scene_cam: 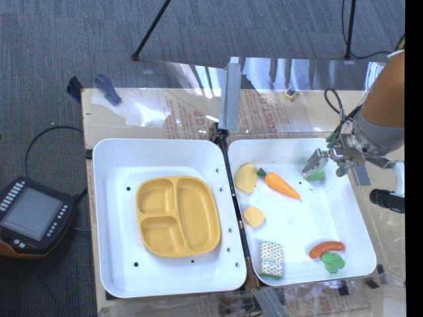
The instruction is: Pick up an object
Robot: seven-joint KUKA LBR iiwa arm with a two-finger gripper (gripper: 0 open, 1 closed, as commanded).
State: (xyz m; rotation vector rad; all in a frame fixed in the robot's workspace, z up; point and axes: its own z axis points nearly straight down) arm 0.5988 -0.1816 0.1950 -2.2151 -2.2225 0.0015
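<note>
While the gripper (334,163) hangs over the upper right corner of the right bin (362,224), we see its two fingers spread wide with nothing between them. Just beside its left finger a small green piece (316,175) lies on the bin floor. Further left we find the carrot (280,183), near but apart. A yellow divided plate (178,216) sits in the left bin (112,177).

Both white bins (106,177) look like smooth, faintly glossy moulded plastic. The yellow divided plate (178,215) is matt plastic. The toy carrot (282,184) and sausage (326,248) have a smooth plastic sheen. The worktop (165,114) looks like brown cardboard under clear, shiny film. The floor (53,38) is rough grey carpet. The gripper (336,162) is dull grey metal.
</note>
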